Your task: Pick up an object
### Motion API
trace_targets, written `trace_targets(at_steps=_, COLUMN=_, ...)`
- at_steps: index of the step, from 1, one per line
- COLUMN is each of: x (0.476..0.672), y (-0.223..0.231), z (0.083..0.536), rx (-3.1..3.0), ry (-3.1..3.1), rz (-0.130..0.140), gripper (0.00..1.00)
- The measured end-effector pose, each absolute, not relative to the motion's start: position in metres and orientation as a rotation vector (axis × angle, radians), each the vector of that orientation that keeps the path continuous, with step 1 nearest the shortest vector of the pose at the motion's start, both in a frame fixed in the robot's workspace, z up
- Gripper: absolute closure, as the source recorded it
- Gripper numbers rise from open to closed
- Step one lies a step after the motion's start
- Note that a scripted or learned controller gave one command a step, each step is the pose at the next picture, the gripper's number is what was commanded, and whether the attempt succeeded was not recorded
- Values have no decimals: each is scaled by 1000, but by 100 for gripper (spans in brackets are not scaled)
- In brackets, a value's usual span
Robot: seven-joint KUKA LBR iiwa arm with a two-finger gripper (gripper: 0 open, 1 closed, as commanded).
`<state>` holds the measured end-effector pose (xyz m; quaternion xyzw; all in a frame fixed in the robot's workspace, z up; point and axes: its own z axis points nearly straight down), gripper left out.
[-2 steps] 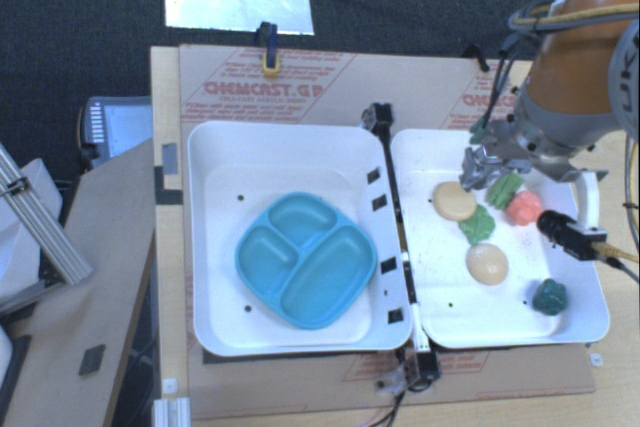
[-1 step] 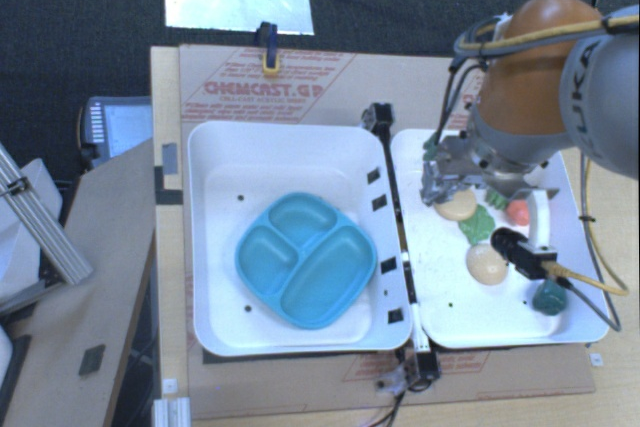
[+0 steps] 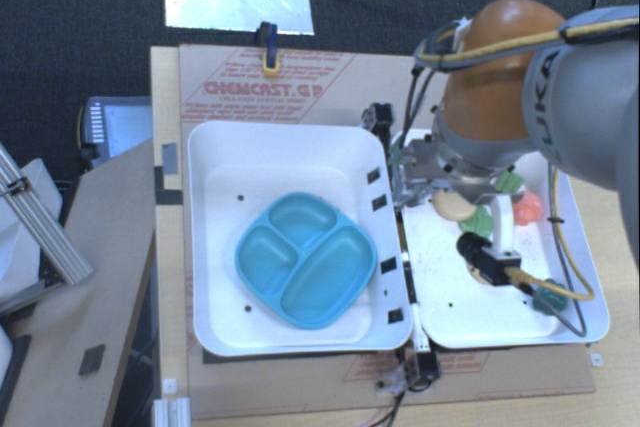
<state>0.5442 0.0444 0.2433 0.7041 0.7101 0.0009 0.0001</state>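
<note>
My gripper (image 3: 432, 183) is low over the far left part of the right bin (image 3: 450, 320), mostly hidden under the grey and orange wrist. A cream rounded object (image 3: 453, 206) lies just beside it, on the near side. A pink object (image 3: 528, 208) and a green piece (image 3: 511, 183) lie further right, and another green piece (image 3: 483, 220) sits between the cream and pink ones. A blue divided plate (image 3: 305, 258) lies in the left bin (image 3: 225, 165), apart from the gripper.
The wall between the two bins (image 3: 392, 245) carries black clips and runs close to the gripper's left. A cardboard sheet (image 3: 265, 85) lies under the bins. The right bin's near half has open floor.
</note>
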Motion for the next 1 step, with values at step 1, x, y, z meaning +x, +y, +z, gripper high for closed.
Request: trace_targets(at_steps=1, x=528, y=92, z=245, rx=2212, ry=2232, rz=2, gripper=100)
